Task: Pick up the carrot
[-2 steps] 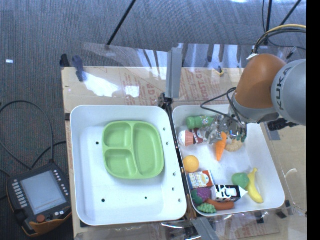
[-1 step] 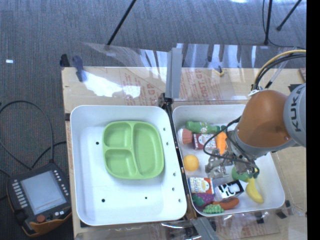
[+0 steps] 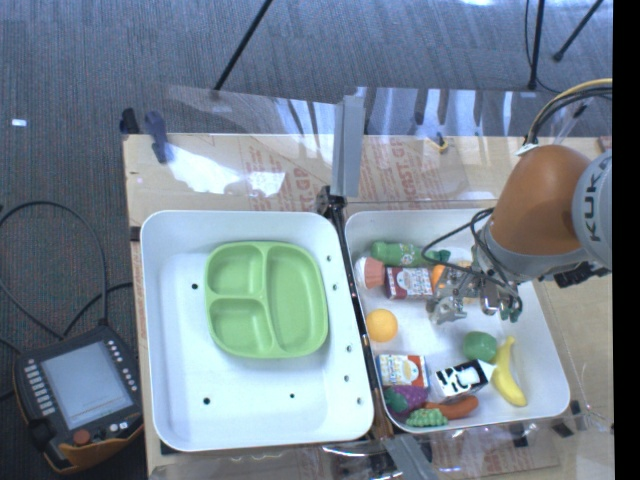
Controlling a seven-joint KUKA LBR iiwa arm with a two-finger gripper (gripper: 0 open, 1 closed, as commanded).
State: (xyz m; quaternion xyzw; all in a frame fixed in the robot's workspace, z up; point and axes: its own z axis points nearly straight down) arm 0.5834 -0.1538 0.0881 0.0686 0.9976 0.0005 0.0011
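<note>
Your carrot (image 3: 458, 407) lies lengthwise left-right at the bin's near edge, well below your tool (image 3: 470, 303); its spread I cannot tell.

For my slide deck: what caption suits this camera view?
KUKA arm's tool hovers over the right bin of toy food, carrot at its front edge; green tray sits in left bin.

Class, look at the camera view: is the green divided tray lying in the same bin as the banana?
No: the green divided tray lies in the left bin, while the banana lies in the right bin among the other toy foods.
</note>
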